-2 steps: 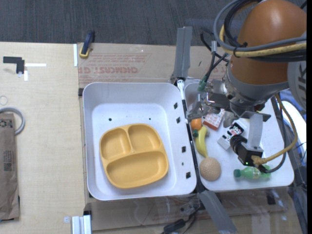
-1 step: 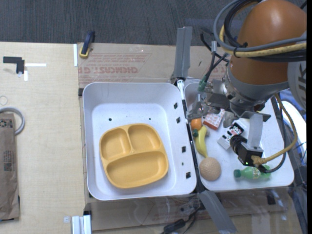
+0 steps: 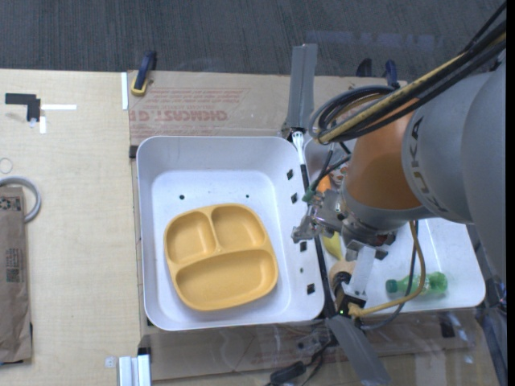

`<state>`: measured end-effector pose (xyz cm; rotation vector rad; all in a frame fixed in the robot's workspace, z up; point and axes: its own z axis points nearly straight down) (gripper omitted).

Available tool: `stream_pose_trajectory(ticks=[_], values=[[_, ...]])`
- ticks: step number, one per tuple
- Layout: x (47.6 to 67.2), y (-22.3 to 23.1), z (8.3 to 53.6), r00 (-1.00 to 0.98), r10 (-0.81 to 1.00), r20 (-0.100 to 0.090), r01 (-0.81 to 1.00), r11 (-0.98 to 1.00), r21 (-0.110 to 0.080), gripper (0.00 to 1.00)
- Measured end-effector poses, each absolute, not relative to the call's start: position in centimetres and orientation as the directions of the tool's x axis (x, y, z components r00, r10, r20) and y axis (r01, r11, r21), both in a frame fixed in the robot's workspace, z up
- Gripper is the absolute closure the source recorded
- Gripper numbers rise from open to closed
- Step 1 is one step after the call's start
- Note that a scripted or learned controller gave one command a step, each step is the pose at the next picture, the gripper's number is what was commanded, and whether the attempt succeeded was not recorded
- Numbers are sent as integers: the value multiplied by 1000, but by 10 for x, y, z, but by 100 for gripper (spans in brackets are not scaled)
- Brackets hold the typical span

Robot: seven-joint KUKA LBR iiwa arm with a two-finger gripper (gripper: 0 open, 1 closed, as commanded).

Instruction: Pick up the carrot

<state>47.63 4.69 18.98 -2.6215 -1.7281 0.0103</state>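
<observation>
Carrot: small orange carrot [image 3: 323, 185] lay at the right white bin's [image 3: 455, 252] left edge, touching-close beside the grey wrist [image 3: 366, 215].
Grip: could not be told.

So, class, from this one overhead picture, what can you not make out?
1. right bin: the arm hides most of its floor in the camera view.
2. possible carrot: just an orange bit peeks out at the arm's edge, too little to be sure.
3. green thing in the right bin: too small to name.
</observation>
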Motion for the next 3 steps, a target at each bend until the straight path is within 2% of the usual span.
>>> stream_pose_trajectory(ticks=[1, 2, 3], values=[[477, -28, 204, 448, 894, -4, 894, -448, -2, 0], [477, -75, 213, 670, 742, -4, 742, -670, -2, 0], [482, -79, 190, 421, 907, -3, 907, -421, -5, 0]])
